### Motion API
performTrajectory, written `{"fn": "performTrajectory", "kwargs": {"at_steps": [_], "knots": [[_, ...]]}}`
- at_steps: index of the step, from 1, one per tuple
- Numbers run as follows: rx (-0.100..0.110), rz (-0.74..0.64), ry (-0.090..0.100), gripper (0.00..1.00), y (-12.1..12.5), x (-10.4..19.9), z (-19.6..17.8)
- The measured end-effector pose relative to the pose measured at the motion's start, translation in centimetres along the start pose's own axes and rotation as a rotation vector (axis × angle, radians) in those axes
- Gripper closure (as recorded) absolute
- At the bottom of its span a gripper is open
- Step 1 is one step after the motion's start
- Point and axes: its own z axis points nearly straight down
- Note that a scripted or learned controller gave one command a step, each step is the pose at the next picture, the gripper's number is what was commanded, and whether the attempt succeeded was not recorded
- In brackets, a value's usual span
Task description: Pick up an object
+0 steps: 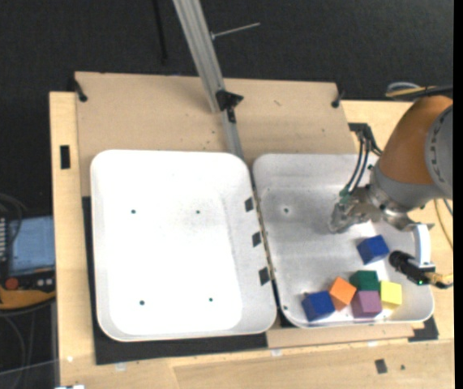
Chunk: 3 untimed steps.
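Note:
Several coloured blocks lie in the right bin [296,185], near its front right corner: a blue block [372,249], a green one [366,280], a yellow one [391,293], a purple one [366,303], an orange one [343,292] and another blue one [318,305]. My gripper [344,218] hangs low over the bin floor, up and to the left of the nearest blue block, apart from it. Nothing shows between its fingers. The grey and orange wrist [409,156] rises behind it on the right.
The left bin [170,241] lies beside the right one, with black clips [255,237] along their shared edge. A slanted metal pole [203,51] stands behind the bins. A blue device and cables [20,254] sit off the bench's left side.

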Motion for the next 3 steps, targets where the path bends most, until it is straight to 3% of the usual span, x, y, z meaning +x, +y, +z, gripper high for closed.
{"fn": "performTrajectory", "kwargs": {"at_steps": [3], "knots": [[-0.003, -0.015, -0.002, 1.0, 0.9, -0.9, -16.8]]}}
